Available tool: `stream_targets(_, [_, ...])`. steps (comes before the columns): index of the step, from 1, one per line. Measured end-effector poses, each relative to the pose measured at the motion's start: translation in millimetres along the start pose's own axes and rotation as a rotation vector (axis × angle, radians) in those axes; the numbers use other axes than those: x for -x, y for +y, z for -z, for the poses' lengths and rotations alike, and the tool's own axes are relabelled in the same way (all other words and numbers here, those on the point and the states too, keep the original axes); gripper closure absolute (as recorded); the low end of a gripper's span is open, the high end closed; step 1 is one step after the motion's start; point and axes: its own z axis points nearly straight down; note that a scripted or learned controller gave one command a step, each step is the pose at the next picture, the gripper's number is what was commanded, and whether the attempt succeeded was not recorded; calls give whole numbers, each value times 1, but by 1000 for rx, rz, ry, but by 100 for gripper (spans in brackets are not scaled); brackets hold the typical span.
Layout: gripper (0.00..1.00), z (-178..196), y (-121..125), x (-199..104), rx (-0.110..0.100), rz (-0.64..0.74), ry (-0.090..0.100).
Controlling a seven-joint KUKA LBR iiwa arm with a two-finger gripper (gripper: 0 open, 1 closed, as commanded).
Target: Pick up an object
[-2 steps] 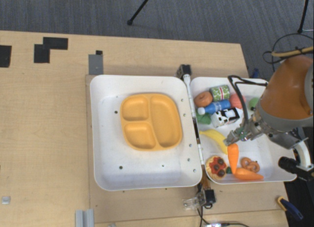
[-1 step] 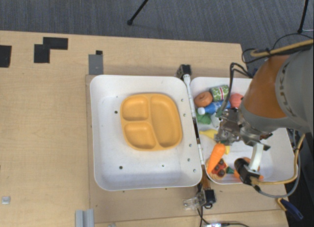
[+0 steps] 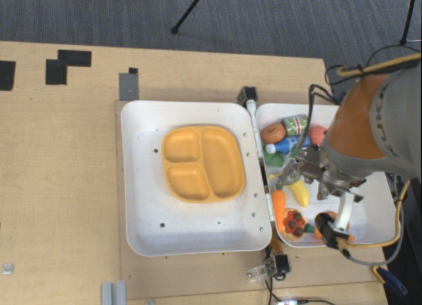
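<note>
Glossily, smooth yellow three-compartment plate [image 3: 201,163], rounded white left bin [image 3: 138,185]

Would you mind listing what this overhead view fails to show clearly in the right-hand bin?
- Gripper: finger state unclear in the camera view, lost among cluttered toys.
- Right bin: its middle and far side hidden beneath the arm.
- Pink object: partly covered by the arm.
- Small item at the bin's front: too small to identify.

Two bins sit side by side on the desk [image 3: 59,185]. Left bin [image 3: 142,185] holds a divided plate [image 3: 201,163] near its centre. Right bin [image 3: 376,221] holds a pile of toy foods: can [image 3: 295,125] at back, carrot [image 3: 279,203] at front-left, banana [image 3: 300,193] just right of the carrot. Arm [image 3: 369,126] hangs over the right bin.
</note>
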Motion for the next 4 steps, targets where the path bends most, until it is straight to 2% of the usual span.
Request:
stream_targets(1, [0,-98,31,52,4,-29,0])
stream_targets(2, [0,-98,31,52,4,-29,0])
stream_targets(3, [0,-98,20,56,7,-528,3])
stream_targets(4, [0,-98,79,39,4,-532,1])
